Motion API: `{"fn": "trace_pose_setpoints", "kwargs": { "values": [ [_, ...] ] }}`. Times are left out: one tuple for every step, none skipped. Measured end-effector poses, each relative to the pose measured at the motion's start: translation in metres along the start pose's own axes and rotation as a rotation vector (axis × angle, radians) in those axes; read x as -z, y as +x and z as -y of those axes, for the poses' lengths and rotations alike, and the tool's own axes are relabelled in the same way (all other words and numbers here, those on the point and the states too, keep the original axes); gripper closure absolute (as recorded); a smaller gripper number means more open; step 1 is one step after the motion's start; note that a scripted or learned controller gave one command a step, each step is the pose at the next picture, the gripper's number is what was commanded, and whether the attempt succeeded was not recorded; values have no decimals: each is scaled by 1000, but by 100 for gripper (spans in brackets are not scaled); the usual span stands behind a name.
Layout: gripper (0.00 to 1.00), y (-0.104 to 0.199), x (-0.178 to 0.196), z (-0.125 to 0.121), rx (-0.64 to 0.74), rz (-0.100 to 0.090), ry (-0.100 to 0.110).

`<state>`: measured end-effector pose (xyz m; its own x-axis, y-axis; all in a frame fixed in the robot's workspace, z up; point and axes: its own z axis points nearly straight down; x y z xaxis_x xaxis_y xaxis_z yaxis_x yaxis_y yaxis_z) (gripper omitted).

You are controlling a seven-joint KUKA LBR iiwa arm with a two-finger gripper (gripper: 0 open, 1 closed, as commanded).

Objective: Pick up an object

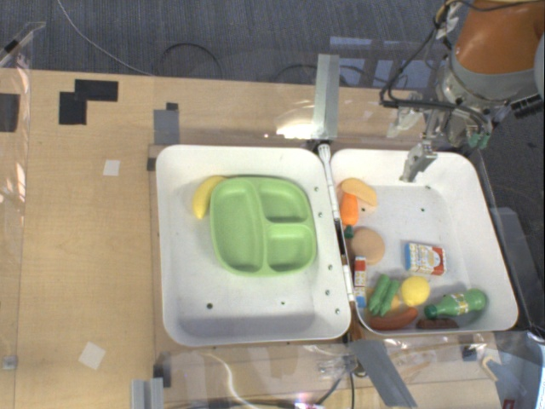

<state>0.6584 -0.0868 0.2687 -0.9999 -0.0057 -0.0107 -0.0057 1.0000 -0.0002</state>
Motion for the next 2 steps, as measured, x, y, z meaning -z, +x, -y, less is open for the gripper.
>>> {"fn": "trace_pose_setpoints", "kwargs": {
  "values": [
    [0, 48, -149, -3, 115, -14, -3],
    [0, 87, -171, -3, -46, 21, 2]
  ]
}}
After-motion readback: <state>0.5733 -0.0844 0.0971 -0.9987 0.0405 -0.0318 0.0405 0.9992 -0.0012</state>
